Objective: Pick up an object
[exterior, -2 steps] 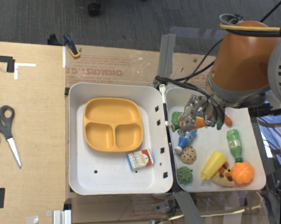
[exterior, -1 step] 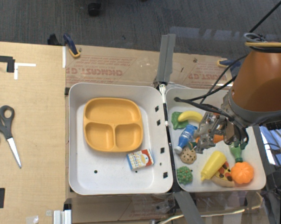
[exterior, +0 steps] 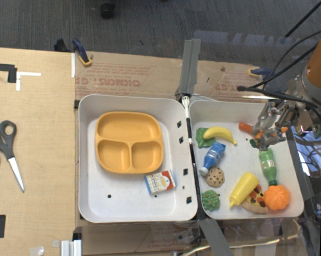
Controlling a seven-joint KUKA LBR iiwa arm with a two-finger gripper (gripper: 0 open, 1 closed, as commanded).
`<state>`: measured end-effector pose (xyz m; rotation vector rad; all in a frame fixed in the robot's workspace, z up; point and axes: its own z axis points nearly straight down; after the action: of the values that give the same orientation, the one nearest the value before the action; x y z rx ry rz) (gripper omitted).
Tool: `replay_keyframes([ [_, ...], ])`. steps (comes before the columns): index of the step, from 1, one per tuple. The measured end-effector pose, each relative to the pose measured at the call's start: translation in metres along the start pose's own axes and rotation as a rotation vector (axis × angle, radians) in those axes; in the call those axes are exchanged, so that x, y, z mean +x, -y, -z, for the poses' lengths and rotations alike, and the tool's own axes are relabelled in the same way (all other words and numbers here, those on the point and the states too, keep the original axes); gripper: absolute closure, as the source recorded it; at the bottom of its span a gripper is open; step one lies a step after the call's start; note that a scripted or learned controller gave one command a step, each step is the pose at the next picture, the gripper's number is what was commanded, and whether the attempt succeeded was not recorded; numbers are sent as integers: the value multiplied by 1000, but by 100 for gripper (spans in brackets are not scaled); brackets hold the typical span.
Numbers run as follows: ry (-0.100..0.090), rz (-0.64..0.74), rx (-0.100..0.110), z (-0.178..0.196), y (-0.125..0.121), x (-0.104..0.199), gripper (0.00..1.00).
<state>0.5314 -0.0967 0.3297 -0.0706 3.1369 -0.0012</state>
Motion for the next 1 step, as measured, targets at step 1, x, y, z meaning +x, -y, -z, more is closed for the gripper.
replay_keyframes([
  [1,-3,-46,-2,-47,-25,-24,100],
])
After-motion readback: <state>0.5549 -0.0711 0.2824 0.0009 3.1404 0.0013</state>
